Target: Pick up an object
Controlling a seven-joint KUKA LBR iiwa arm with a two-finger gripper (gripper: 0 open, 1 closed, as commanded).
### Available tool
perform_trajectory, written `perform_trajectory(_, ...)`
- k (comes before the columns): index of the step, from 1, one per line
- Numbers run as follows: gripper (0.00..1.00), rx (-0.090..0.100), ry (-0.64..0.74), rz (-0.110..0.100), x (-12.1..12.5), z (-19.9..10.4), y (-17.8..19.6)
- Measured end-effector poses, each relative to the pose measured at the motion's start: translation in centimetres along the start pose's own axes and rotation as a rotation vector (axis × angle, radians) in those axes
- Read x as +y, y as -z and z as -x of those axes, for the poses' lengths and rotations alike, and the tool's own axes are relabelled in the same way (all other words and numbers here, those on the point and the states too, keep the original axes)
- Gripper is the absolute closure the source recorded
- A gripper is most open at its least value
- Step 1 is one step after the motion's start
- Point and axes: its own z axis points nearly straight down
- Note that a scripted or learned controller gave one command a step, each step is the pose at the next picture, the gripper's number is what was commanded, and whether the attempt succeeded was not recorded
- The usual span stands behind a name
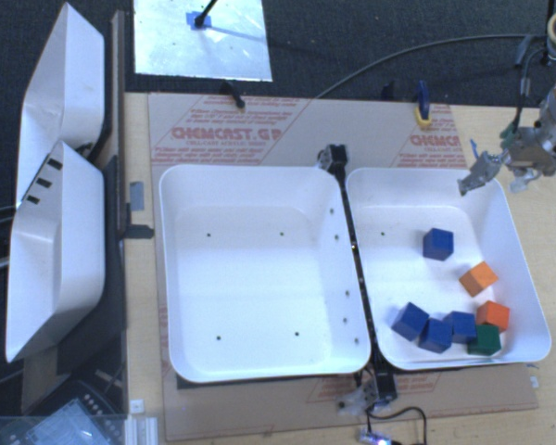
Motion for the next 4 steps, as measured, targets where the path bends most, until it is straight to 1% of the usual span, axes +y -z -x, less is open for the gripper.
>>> perform_trajectory(1,0.00,0.000,-0.030,-0.001,-1.4,1.0,-2.1)
perform_trajectory(2,0.00,0.004,0.000,-0.013,-4.0,-1.3,-17.8)
perform_trajectory(3,1.00,0.000,-0.001,0.001,-3.6,-1.1,-16.0)
perform_trajectory(4,1.00,0.000,0.007,0.012,-1.1,-8.1,-2.5)
